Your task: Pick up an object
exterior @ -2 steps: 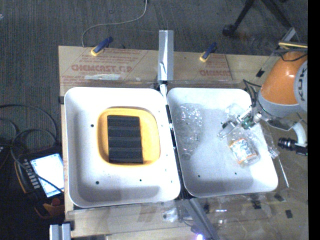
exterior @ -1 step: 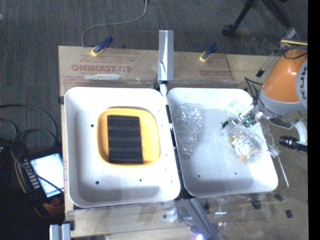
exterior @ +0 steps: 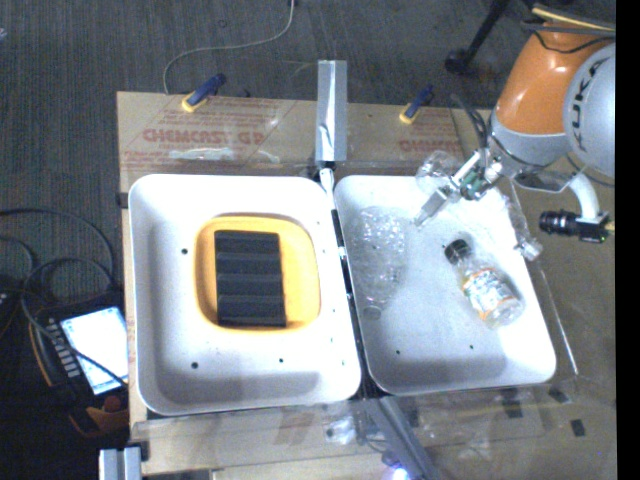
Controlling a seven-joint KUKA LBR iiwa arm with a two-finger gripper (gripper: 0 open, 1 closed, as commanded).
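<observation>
My gripper [exterior: 452, 190] hangs over the far part of the right bin [exterior: 520, 363], below the orange band of the arm [exterior: 545, 78]. A small clear bottle [exterior: 485, 286] with a black cap and a printed label lies on its side in that bin, below and slightly right of the gripper and apart from it. A crumpled clear plastic piece [exterior: 378, 253] lies along the bin's left side. Something clear and glassy [exterior: 436, 168] sits right beside the gripper at the bin's far rim; whether it is held is unclear.
The left bin [exterior: 165, 368] holds a yellow tray [exterior: 305, 268] with a black ridged block [exterior: 249, 278] in it. A metal post [exterior: 331, 108] stands behind the divide between the bins. Two clamps [exterior: 203, 91] grip the board at the back.
</observation>
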